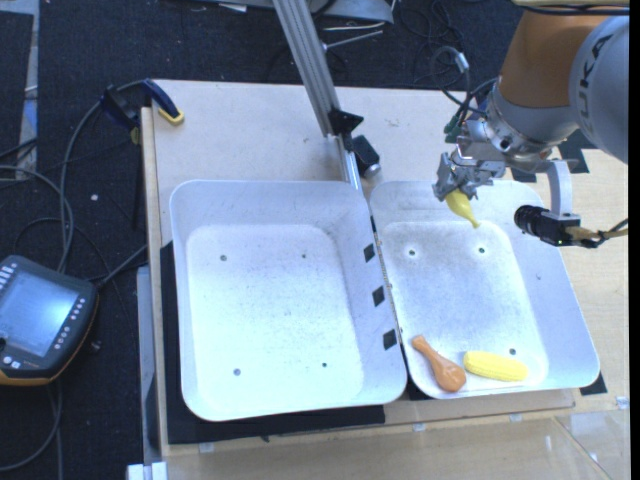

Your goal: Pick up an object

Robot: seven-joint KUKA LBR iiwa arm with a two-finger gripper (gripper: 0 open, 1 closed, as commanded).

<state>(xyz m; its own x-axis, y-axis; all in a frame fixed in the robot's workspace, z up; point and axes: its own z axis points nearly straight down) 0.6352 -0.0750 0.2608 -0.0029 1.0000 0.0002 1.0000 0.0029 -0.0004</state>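
Note:
My gripper [457, 194] hangs over the far edge of the right bin [545, 268], shut on a small yellow object [463, 209] that dangles from its tips above the bin floor. At the near end of the same bin lie a yellow corn cob [495, 366] and, just left of it, an orange drumstick-shaped toy [441, 364]. Both rest on the bin floor, well away from the gripper.
The left bin [190, 268] sits beside the right one, their rims meeting at a ridge with black clips. A slanted aluminium post [310, 58] rises behind the bins. A teach pendant [40, 318] lies off the bench at left.

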